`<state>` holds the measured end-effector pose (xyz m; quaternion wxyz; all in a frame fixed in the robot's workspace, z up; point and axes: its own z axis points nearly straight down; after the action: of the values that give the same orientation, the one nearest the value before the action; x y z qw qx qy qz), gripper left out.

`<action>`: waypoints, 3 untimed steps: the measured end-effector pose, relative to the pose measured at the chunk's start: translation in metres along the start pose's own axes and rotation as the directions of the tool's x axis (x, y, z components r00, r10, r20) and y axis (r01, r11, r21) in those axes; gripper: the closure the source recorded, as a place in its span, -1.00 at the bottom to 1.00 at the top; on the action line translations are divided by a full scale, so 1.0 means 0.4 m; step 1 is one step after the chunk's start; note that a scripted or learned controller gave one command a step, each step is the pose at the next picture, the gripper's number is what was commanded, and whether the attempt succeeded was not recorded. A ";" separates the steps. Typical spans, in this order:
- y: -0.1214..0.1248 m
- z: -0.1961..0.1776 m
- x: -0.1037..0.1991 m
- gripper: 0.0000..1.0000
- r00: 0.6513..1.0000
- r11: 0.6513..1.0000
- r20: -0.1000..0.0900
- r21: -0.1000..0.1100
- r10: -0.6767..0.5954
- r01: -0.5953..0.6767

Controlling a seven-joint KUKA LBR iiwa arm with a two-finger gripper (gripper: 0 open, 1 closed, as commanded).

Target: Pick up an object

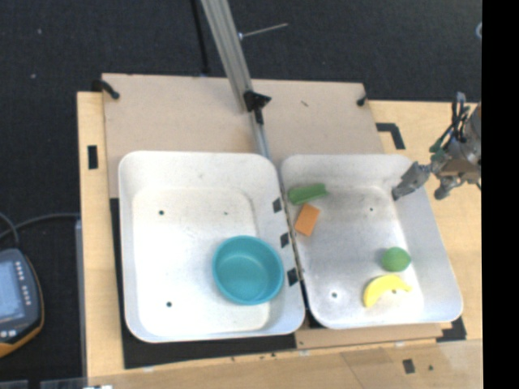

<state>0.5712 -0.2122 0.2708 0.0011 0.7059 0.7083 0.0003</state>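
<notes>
My gripper hangs over the upper right rim of the right bin, open, with nothing between its fingers. In that bin a green oblong piece lies at the upper left, and an orange block sits just below it. A green ball and a yellow banana rest toward the lower right, well below the gripper. A blue bowl stands in the left bin near its lower right corner.
A slanted metal post rises from the back between the bins. The bins sit on a wooden bench with a brown board behind them. A handheld pendant lies at the far left.
</notes>
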 end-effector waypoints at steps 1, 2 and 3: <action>0.000 0.000 0.000 -1.00 1.000 1.000 0.000 0.000 0.000 0.000; -0.006 0.106 -0.010 -1.00 1.000 1.000 0.001 0.005 0.004 -0.004; -0.001 0.212 -0.014 -1.00 1.000 1.000 0.001 0.004 0.004 -0.004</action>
<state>0.5711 -0.2181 0.1861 -0.0001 0.7074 0.7068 -0.0015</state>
